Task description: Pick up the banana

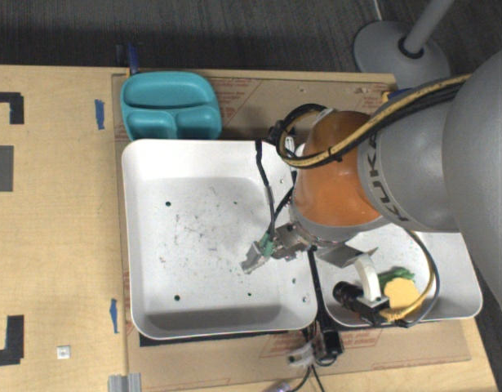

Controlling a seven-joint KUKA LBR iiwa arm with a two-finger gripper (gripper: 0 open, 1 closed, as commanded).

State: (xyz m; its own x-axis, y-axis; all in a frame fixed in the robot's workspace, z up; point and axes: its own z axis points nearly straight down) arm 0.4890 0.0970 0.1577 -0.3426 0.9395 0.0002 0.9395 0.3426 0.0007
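The banana is seen as a yellow patch in the right bin, near its front wall, partly covered by the arm; its long axis and heading cannot be told. The arm is stretched in from the right, its orange band above the wall between the bins. The tool is set low in the left bin, near its right wall, apart from the banana; whether it is spread or pressed together cannot be told. Two bins and one teal tray are counted on the table.
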